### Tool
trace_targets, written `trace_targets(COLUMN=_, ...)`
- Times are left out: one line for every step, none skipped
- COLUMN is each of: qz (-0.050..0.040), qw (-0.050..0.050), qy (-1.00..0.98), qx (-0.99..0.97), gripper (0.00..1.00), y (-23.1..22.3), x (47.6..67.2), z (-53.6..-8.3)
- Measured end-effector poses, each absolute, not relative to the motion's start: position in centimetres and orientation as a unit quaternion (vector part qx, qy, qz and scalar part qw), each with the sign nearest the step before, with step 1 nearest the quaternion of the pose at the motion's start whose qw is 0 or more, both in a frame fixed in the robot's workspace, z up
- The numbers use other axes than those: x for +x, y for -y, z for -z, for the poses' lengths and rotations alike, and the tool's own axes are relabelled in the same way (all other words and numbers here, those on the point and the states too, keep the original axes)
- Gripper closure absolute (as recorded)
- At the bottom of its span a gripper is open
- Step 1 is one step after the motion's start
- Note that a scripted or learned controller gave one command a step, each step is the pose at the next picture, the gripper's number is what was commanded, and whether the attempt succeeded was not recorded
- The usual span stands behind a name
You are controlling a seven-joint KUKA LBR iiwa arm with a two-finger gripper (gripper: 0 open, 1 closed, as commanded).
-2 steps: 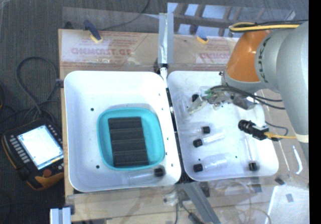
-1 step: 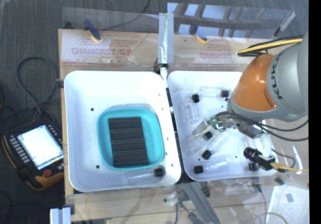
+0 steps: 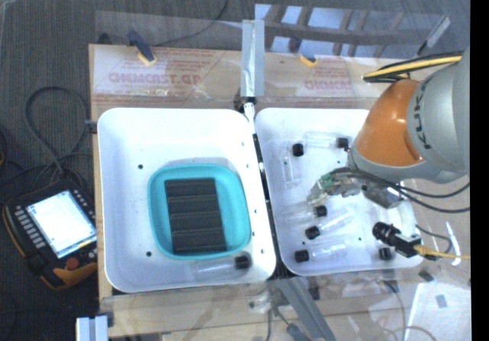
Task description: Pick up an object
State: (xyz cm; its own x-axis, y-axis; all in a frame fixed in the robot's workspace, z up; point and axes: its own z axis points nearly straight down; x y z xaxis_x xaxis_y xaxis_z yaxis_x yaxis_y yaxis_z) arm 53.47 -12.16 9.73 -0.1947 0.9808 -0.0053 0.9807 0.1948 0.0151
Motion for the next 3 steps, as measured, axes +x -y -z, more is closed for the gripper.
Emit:
trace_targets(qz=0.0028, qw=-0.001, qy=-0.719, qx=0.695, gripper=1.0, y=12.0, x=52.7, z=-24.2)
trace_targets(qz=0.0035, qw=-0.002, qy=-0.674, qx=0.739, gripper=1.0, y=15.8, x=58.5, z=-22.7)
trace_targets(qz=0.0037, qw=-0.001, qy=-0.674, qx=0.739, gripper=0.0, y=15.8, x=58.5, z=-22.7)
